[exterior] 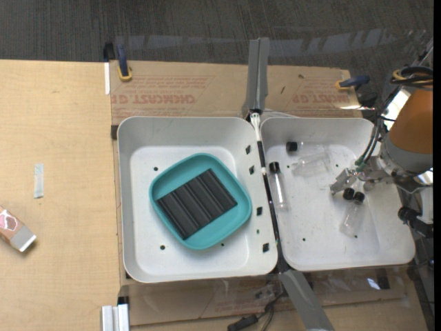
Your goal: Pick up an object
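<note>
Small clear plastic tube with a black cap (352, 206) lies just below the gripper (349, 182); finger spread cannot be told

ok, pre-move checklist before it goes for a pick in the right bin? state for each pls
1. Gripper over the right bin: ok, it sits low in that bin's middle right.
2. Target nearby: ok, a clear tube with a black cap lies just beneath the gripper.
3. Anything already held: cannot tell, metal parts and clear plastic overlap there.
4. Other clutter in the bin: ok, a clear tube along the left wall and a black cap lie apart from the gripper.
5. Left bin out of the way: ok, its teal tray with a dark ribbed insert is well across the divider.
</note>
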